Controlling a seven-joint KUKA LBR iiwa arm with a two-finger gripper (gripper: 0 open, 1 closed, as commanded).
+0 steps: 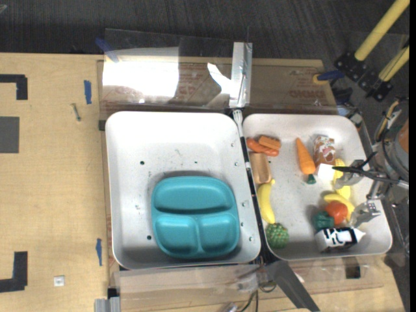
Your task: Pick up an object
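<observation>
The right bin (374, 239) holds several toy foods. Among them are an orange carrot (304, 156), a hot dog (265, 145), a yellow banana (265, 201) and a green bumpy fruit (277, 234). An orange-red tomato (336, 208), a yellow piece (342, 193) and a black-and-white toy (338, 237) lie further right. My gripper (354, 192) reaches in over the bin's right side, open. One dark finger (348, 169) lies above the yellow piece and the other finger (366, 213) sits right of the tomato. Nothing is lifted between them.
The left bin (123, 174) carries a teal compartment plate (194, 216). A brown bun-like piece (260, 168) lies by the divider, and a wrapped reddish item (323, 147) sits near the right bin's back. Yellow poles (383, 25) stand beyond the bench at top right.
</observation>
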